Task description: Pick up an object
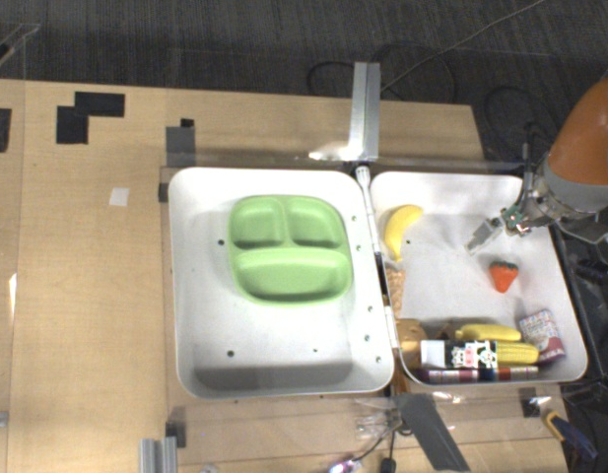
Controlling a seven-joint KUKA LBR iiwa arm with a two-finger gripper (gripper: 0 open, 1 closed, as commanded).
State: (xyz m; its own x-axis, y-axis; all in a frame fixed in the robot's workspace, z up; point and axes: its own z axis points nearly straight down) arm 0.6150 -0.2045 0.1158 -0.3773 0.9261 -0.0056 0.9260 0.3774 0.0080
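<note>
In the right bin (451,264), my gripper (495,229) hangs at the upper right, above the bin floor, reaching in from the right. Its fingers (479,236) are spread open with nothing between them. A small red strawberry-shaped toy (504,276) lies just below the gripper, apart from it. A yellow banana (400,230) rests against the bin's left wall. Along the front wall lie a yellow corn-like toy (496,343), a dark marker-like tube (476,361) and a pink packet (540,328).
The left bin (200,294) holds a green divided plate (287,247). A metal post (366,106) stands behind the seam between the bins. The arm's orange band (589,146) is at the right edge. Cables trail over the dark floor behind.
</note>
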